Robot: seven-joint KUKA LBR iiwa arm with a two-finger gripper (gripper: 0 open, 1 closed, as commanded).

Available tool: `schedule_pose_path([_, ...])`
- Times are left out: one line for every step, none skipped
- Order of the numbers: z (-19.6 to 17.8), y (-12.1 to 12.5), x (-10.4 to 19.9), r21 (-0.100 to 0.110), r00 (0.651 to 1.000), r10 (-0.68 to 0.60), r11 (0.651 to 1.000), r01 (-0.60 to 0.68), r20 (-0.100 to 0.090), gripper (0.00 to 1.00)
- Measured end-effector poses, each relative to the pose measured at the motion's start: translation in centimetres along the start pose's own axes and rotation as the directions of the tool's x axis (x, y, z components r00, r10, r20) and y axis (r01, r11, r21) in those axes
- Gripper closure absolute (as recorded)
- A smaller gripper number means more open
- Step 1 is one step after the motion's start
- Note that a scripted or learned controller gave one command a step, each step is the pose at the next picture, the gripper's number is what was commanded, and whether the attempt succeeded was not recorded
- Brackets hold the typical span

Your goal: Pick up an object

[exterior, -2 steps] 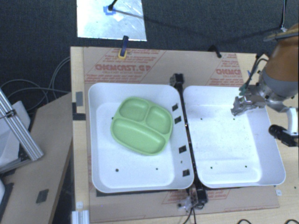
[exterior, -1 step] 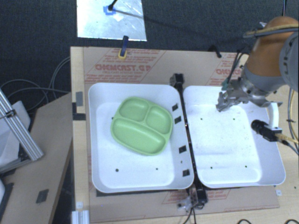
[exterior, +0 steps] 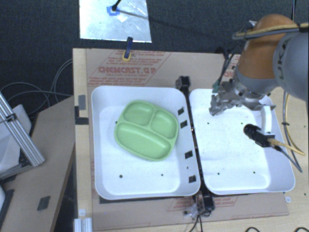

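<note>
Right white bin (exterior: 231,178) lies beneath the gripper (exterior: 218,105); finger state indiscernible.

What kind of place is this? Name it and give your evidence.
Likely a robotics lab test bench: two shallow white plastic bins side by side on a cardboard sheet, a grey and orange robot arm, and loose cables on dark carpet.

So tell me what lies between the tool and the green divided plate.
In the camera view: bare white floor of the right bin, then the black-clipped seam joining the bins, separating the tool from the green divided plate.
</note>
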State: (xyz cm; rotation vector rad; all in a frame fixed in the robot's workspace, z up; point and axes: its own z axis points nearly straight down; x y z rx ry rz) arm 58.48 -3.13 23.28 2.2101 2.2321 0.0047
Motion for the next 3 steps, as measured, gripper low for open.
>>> schedule_pose_path([1.8,-0.8,-0.9,0.002,1.0,0.01,1.0,-0.01,0.002,1.0])
schedule_pose_path([1.7,0.0,-0.7,0.0,1.0,0.006,1.0,-0.006,0.002,1.0])
schedule_pose_path([0.1,-0.5,-1.6,0.0,1.0,0.009,1.0,-0.009,0.002,1.0])
